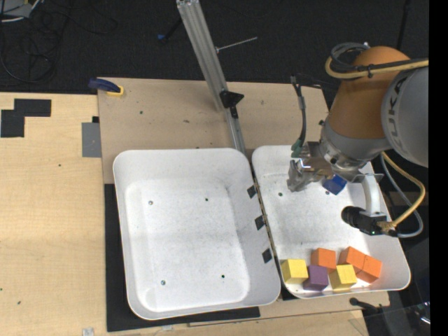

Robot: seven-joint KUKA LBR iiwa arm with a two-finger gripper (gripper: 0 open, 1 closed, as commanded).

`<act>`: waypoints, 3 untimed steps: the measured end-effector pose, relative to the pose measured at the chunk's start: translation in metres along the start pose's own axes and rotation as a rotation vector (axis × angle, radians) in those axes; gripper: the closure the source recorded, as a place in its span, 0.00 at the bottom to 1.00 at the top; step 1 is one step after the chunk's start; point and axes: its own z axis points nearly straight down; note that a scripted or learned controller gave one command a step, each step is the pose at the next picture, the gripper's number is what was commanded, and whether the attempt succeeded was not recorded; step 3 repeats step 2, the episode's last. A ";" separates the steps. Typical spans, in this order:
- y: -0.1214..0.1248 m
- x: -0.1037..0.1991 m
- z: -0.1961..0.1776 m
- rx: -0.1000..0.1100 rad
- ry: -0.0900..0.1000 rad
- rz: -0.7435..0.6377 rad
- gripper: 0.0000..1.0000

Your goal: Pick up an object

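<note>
My gripper (301, 176) hangs low over the upper middle of the right bin (308, 219), under the grey arm with its orange band. A small blue block (335, 185) shows just to its right, partly tucked under the wrist; whether it touches the gripper I cannot tell. Along the bin's near edge lies a cluster of blocks, well apart from the gripper: a yellow block (295, 269), a purple block (318, 278), an orange block (324, 258), a second yellow block (343, 276) and two more orange blocks (363, 263).
The left bin (185, 229) lies beside the right one, joined by black clips along the shared rim. A slanted aluminium rail (208, 61) rises behind the bins. A black fitting (360, 220) and cables hang at the right bin's right side.
</note>
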 end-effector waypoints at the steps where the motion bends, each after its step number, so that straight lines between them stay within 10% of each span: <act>1: 0.007 0.050 0.012 0.004 -0.001 0.002 1.00; 3: 0.013 0.094 0.016 0.002 -0.001 0.002 1.00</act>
